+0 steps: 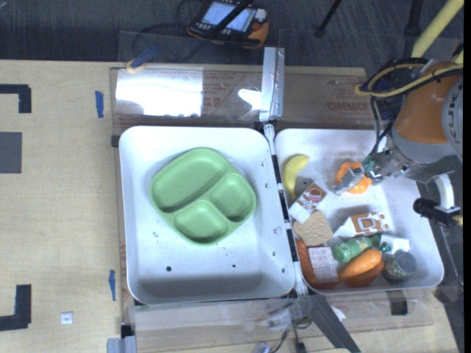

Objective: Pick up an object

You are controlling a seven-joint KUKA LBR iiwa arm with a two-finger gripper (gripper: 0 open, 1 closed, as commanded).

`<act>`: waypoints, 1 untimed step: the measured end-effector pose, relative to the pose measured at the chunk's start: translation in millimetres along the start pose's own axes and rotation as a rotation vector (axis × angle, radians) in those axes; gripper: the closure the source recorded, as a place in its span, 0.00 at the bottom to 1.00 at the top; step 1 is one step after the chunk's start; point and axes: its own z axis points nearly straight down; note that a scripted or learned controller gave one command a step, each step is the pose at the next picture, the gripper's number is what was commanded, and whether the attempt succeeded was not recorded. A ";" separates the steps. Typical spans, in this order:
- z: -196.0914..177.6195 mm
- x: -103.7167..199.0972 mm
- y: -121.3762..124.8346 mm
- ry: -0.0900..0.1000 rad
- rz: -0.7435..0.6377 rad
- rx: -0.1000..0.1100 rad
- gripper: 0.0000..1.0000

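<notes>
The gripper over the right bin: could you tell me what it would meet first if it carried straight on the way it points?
Most likely the orange toy: the gripper points down and to the left, right at it. Depth is hard to judge from above, so contact may already be made. Beyond it lies bare bin floor.

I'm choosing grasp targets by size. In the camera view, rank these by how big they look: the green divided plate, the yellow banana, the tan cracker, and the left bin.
Largest to smallest, as they look:
1. left bin
2. green divided plate
3. yellow banana and tan cracker: they look too alike to rank, and other items hide part of each.
</notes>
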 end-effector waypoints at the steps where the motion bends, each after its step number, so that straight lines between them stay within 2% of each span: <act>1: -10.7 -1.0 0.6 -0.002 0.002 -0.004 1.00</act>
